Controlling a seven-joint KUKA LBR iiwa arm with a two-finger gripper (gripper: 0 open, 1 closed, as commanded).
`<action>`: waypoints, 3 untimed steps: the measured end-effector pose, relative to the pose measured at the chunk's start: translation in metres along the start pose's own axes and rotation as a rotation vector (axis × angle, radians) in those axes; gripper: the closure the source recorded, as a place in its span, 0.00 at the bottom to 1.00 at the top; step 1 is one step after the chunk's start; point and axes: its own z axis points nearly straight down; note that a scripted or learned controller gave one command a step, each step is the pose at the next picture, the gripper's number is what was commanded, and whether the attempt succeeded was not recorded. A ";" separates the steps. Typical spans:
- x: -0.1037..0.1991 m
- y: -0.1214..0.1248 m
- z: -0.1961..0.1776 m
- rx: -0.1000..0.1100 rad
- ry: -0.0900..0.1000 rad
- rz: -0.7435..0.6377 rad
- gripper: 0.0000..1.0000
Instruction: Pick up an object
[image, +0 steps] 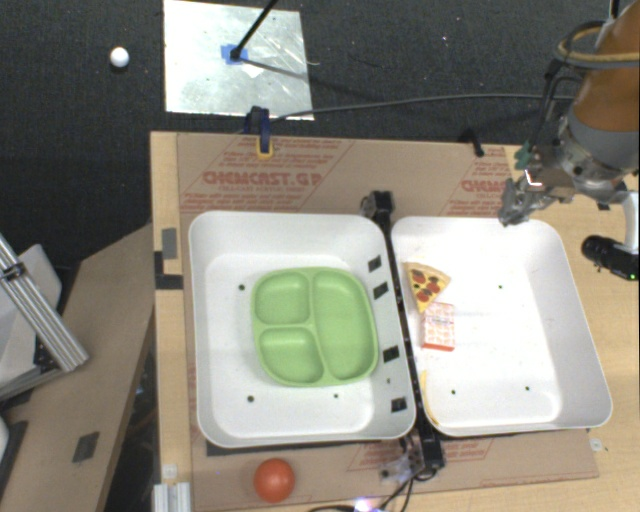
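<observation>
While the arm (600, 95) hangs above the right bin's (560, 300) far corner, its fingers (515, 205) look closed, gripping nothing.

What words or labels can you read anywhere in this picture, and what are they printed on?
"CHEMCAST GP": red print on the brown protective sheet behind the left bin; it seems to repeat, partly cut off, near the gripper.
Small red packet in the right bin: print too small to read.

Bench (300, 170) carries two white bins (215, 330) side by side; orange ball (273, 479) near front edge.
</observation>
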 end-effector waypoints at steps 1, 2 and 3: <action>0.047 -0.016 0.006 0.006 0.002 -0.003 1.00; 0.097 -0.025 0.016 0.006 0.003 -0.004 1.00; 0.134 -0.046 0.034 0.007 0.002 -0.002 1.00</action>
